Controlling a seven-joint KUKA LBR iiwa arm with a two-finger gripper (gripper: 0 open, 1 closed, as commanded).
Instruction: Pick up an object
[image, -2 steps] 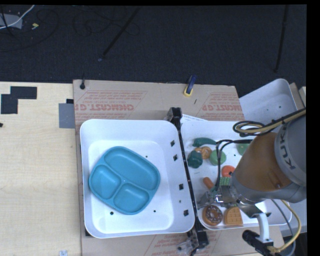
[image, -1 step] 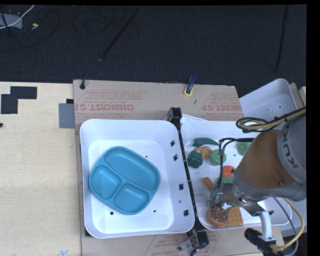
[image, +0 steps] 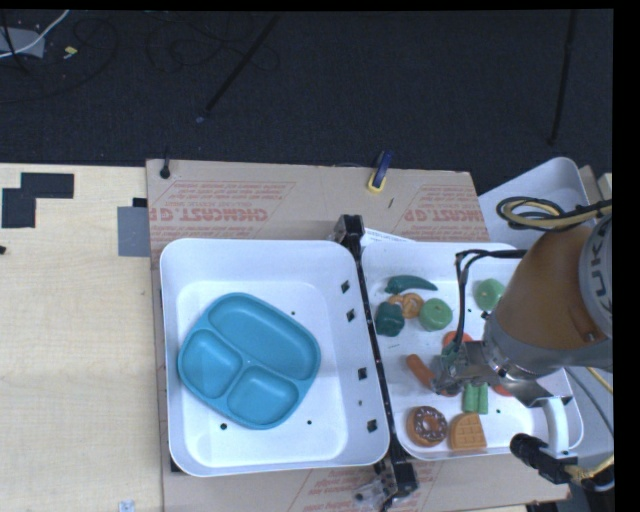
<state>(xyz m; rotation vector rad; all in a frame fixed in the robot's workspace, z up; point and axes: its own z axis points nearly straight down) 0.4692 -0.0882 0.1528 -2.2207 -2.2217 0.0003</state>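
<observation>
The right bin (image: 392, 268) holds several toy foods: a chocolate doughnut (image: 429, 426), a tan waffle-like piece (image: 466, 432), an orange sausage (image: 419, 370), a dark green pepper (image: 410, 284), a dark teal ball (image: 389, 319), a small orange piece (image: 408, 304), a green round piece (image: 435, 314), a pale green round piece (image: 489, 294) and a green block (image: 474, 397). My gripper (image: 455, 374) hangs low in this bin, between the sausage and the green block, under the arm's orange band (image: 545, 290). Its tips are lost among the objects.
In the left bin (image: 190, 262) lies a blue divided plate (image: 249, 358). A black clamp bar (image: 365, 330) runs between the two bins. Cardboard (image: 250, 200) lies under both. A white container (image: 545, 200) with yellow cable stands at the back right.
</observation>
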